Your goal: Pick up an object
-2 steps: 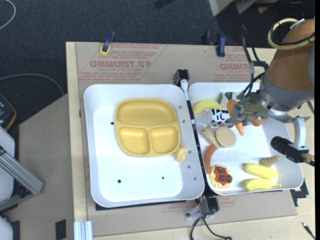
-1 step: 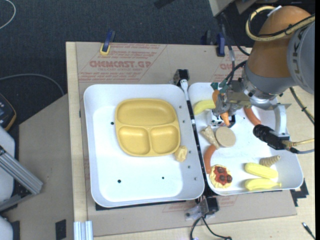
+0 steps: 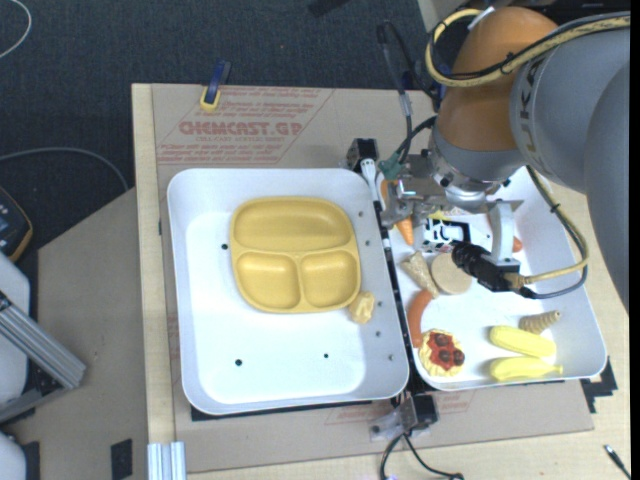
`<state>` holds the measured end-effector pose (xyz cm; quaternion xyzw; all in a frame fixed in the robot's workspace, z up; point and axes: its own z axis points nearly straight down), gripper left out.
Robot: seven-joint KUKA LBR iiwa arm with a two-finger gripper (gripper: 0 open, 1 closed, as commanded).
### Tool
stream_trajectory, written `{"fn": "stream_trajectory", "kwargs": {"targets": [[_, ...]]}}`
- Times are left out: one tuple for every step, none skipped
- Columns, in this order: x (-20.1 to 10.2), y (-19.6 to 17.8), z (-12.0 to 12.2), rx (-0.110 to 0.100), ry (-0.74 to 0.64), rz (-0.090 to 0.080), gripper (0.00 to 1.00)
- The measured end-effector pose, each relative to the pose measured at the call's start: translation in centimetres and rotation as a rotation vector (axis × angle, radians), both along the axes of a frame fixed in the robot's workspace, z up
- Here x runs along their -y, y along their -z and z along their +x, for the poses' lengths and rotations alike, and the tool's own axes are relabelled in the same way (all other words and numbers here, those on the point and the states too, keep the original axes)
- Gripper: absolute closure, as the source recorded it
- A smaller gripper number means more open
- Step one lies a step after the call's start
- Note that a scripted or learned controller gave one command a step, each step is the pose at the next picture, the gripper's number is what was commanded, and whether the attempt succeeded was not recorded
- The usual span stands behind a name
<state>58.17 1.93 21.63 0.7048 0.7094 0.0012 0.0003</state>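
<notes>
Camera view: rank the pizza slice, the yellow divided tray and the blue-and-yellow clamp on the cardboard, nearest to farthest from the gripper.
Gripper is low in the right bin.
1. Pizza slice: right bin, just toward the front edge from the gripper.
2. Yellow divided tray: left bin, across the divider.
3. Blue-and-yellow clamp: far left corner of the cardboard, outside both bins.

One fixed camera hangs above the desk [image 3: 250, 118] and looks down at a slant, near enough that the two white bins take up most of the frame. The left bin [image 3: 190, 268] lies in full sight at the centre, while the right bin [image 3: 575, 308] sits toward the right edge, partly covered by the arm [image 3: 560, 88] reaching in from that side.
</notes>
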Motion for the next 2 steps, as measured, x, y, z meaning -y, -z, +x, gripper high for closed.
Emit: {"fn": "stream_trajectory", "kwargs": {"targets": [[1.7, -0.3, 0.7, 0.001, 0.007, -0.002, 1.0], [1.1, -1.9, 0.1, 0.002, 0.005, -0.001, 1.0]]}}
